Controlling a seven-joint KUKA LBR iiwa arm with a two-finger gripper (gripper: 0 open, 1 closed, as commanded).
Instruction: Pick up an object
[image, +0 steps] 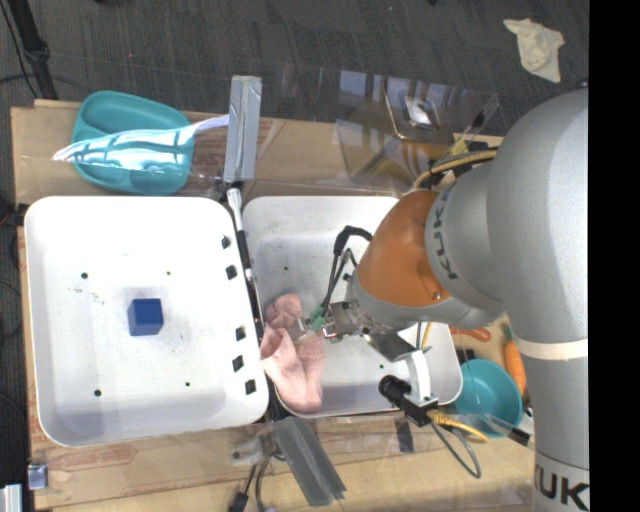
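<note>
Pincer (322, 322) over crumpled pink cloth (293, 358)

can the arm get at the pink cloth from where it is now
Probably yes: the gripper is already down in the right bin at the pink cloth, with nothing between them.

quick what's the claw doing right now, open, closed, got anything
Claw: down in the right bin at the pink cloth; open or closed cannot be told, nor whether it holds anything.

Pink cloth (295, 362), blue cube (146, 316)
</note>
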